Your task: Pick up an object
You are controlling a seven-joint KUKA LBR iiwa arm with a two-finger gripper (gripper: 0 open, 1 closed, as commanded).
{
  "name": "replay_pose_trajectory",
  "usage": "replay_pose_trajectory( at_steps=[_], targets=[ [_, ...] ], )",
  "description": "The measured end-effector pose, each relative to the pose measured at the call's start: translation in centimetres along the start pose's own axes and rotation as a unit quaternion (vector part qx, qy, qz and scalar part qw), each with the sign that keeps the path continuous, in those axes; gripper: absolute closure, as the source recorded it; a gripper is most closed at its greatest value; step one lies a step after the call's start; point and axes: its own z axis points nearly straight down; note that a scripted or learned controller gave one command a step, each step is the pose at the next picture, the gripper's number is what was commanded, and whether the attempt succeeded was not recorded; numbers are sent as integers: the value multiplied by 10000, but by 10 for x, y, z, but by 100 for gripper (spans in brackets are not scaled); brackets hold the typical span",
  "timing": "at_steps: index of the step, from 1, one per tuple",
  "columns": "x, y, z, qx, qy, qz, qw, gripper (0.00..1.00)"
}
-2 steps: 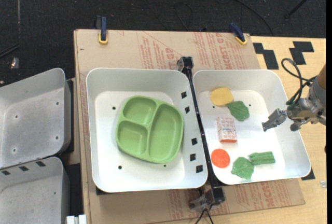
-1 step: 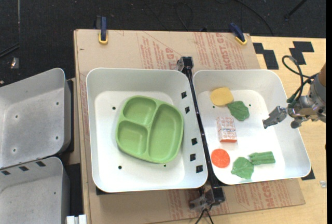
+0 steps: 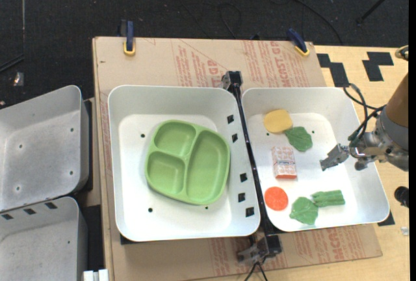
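The right bin (image 3: 364, 208) holds several small objects: a yellow piece (image 3: 277, 120), a green leafy piece (image 3: 299, 137), a white and red box (image 3: 284, 162), an orange-red disc (image 3: 276, 198), a second green leafy piece (image 3: 303, 209) and a green block (image 3: 328, 198). My gripper (image 3: 346, 161) hangs over the right side of this bin, to the right of the box and above the green block. It is open with nothing between its fingers.
The left bin (image 3: 123, 162) holds a green divided plate (image 3: 188, 161). A black divider (image 3: 242, 143) runs between the two bins. Cables trail from the arm (image 3: 396, 123) at the right edge. White trays (image 3: 39, 143) lie at the far left.
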Motion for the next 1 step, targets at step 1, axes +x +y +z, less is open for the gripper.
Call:
replay_pose_trajectory(
  at_steps=[1],
  targets=[
    [4,9,57,5,5,-2,10000,0]
  ],
)
